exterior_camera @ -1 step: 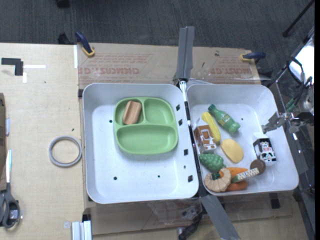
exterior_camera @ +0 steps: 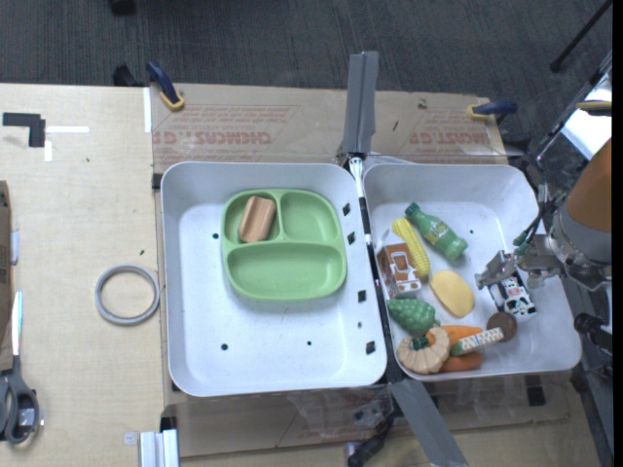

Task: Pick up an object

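Note:
The right bin [exterior_camera: 467,188] holds several toy foods: a green bottle [exterior_camera: 435,232], a yellow corn cob [exterior_camera: 410,245], a brown packet [exterior_camera: 399,268], a yellow oval piece [exterior_camera: 452,293], a green leafy piece [exterior_camera: 411,314], an orange carrot [exterior_camera: 461,338] and a tan pastry [exterior_camera: 424,354]. My gripper [exterior_camera: 506,285] hangs low over the right side of this bin, just right of the yellow oval piece. A small black-and-white piece [exterior_camera: 520,303] lies right by it, and a brown round piece [exterior_camera: 501,326] sits just below. I see nothing held.
The left bin [exterior_camera: 195,290] carries a green divided plate [exterior_camera: 284,244] with a tan bun [exterior_camera: 256,218] in its top-left section. On the bench to the left lie a grey ring [exterior_camera: 128,293] and scissors [exterior_camera: 18,402]. Clamps sit at the back edge.

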{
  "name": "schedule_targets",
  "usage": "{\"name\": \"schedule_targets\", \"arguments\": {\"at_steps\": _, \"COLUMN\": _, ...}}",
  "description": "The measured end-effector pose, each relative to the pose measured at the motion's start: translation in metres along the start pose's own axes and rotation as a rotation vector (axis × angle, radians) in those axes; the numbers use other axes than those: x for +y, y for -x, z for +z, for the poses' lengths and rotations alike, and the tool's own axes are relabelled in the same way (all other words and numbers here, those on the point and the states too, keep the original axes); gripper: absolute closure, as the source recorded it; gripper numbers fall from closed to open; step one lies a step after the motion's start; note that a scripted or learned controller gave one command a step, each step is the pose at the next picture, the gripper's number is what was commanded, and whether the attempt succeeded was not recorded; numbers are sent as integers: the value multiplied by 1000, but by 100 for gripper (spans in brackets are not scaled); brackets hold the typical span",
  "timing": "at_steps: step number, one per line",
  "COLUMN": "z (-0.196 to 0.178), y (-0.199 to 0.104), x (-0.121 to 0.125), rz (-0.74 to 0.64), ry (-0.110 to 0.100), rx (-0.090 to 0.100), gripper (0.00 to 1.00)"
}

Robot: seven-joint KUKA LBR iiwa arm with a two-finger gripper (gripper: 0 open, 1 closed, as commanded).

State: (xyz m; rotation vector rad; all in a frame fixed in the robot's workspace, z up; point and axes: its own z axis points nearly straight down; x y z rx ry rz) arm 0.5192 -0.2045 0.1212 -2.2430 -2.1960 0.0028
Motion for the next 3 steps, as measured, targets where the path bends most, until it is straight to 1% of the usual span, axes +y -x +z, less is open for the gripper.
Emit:
{"name": "schedule_targets", "arguments": {"at_steps": 1, "z": 28, "y": -26, "x": 12, "rz": -200, "ry": 6, "rx": -3, "gripper": 0}}
{"name": "schedule_targets", "arguments": {"at_steps": 2, "z": 18, "y": -25, "x": 12, "rz": -197, "ry": 7, "rx": -4, "gripper": 100}}
{"name": "schedule_targets", "arguments": {"at_steps": 3, "z": -105, "y": -181, "x": 32, "rz": -134, "ry": 1, "rx": -2, "gripper": 100}}
